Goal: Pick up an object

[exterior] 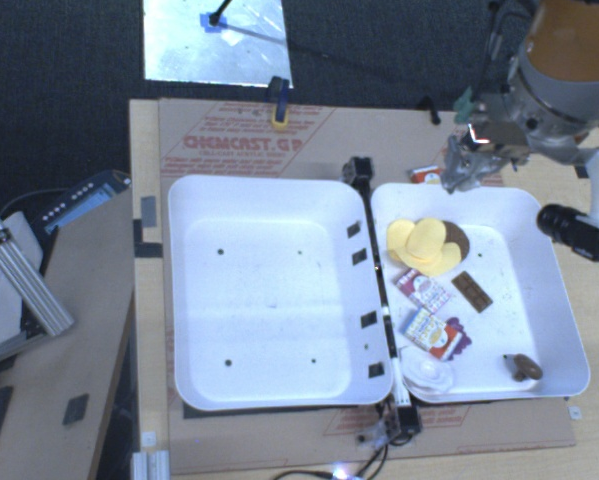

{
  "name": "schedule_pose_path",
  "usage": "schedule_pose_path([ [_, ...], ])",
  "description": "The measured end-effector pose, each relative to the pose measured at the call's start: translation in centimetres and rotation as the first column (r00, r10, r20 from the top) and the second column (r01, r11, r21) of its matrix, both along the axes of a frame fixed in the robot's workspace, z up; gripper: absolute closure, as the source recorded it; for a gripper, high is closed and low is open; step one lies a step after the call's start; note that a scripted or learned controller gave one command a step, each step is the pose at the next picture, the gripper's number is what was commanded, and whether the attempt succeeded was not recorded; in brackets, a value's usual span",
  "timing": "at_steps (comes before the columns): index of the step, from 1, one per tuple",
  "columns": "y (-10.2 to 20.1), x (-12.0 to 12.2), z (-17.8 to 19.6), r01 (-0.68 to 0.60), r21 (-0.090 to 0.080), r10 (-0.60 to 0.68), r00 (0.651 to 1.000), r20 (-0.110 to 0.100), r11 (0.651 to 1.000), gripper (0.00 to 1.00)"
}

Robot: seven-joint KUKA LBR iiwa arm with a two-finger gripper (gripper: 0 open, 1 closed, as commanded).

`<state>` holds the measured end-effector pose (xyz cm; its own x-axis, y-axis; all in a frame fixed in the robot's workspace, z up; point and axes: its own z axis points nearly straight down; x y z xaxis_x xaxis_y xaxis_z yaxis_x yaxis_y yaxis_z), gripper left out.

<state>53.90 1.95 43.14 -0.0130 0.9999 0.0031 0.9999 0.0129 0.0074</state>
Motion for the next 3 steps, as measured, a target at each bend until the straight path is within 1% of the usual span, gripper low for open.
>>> schedule_pose_path([
  [1,7.6,-2.2,1.5,0.000,0.000,0.000,1.000,-0.003,1.000,1.00],
  [2,15.2,-5.1,5.3,0.000,0.001,0.000,1.000,-0.003,1.000,1.00],
  [3,19.9,-5.3,7.4,0.003,0.001,-0.003,1.000,-0.003,1.000,1.00],
])
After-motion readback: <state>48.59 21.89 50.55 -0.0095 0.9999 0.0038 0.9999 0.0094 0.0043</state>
